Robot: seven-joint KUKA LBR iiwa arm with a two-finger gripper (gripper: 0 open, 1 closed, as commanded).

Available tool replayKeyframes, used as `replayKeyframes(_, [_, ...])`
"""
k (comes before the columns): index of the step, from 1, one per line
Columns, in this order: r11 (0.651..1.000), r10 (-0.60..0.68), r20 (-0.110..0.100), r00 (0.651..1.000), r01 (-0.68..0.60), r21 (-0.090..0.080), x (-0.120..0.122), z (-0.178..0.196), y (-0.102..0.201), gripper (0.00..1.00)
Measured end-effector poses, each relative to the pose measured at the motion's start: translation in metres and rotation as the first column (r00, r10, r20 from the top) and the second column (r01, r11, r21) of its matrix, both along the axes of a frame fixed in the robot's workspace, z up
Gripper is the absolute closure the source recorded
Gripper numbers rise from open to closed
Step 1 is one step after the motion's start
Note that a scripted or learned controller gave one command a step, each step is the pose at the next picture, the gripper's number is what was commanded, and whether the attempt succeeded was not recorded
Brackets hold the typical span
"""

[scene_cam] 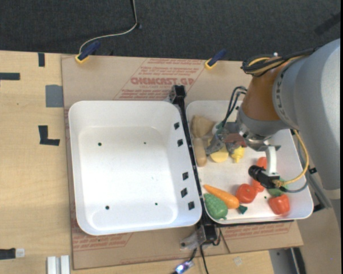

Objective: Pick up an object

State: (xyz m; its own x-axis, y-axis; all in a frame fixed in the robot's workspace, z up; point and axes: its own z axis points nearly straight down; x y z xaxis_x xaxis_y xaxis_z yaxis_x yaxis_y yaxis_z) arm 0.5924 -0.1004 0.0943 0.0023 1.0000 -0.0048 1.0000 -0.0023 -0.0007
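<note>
Reaching in from the right, the arm (pixel 263 99) hangs low over the right bin (pixel 263 219), and the gripper (pixel 227 138) sits down among the toy food in that bin's upper left part. Whether it is open or closed cannot be told, because the wrist covers it from above, and nothing can be seen held in it. The likeliest target is the yellow piece (pixel 219 156), which lies just below the gripper and close enough that the two may be touching. A smaller yellow piece (pixel 238 153) lies just beside it on the right. A tan piece (pixel 202 125) and a second tan piece (pixel 200 152) rest to the left, against the wall shared with the left bin (pixel 126 170). This crowding looks like the main hazard. A closing grip could catch two pieces at once, or land on the edge of one and squeeze it out sideways, since these shapes look smooth and rounded. A descent slightly off centre could simply press the yellow piece into the bin floor or shove it under the tan ones. The shared wall is also near, so a leftward drift could strike it or wedge a piece against it. The carrot (pixel 222 196), green piece (pixel 215 208), tomato (pixel 247 193) and red pepper (pixel 279 204) lie well apart along the lower side and look safe from being disturbed.
</note>
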Motion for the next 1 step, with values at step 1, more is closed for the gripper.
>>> replayKeyframes(1, [1.000,0.011,0.007,1.000,-0.011,0.008,-0.0226,0.0957,0.0819,1.00])
